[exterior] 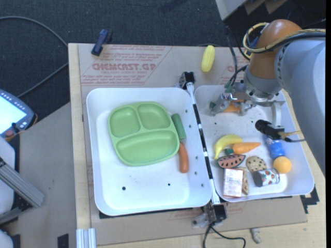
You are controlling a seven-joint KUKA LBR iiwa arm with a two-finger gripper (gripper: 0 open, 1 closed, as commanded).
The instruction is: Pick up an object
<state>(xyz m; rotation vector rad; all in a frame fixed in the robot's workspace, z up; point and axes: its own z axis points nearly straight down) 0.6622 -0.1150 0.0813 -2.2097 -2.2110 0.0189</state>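
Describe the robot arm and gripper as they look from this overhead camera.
The arm is a thick, rounded grey tube with a glossy orange band above the wrist. Yellow and dark cables loop around that band. Below sits a grey metal wrist and a small gripper with dark thin wiring and an orange spot.

The right bin holds a cluster of small toy foods. A yellow banana lies beside an orange carrot. Below them lie a watermelon slice, a cookie and a small box. An orange ball touches a blue bottle.
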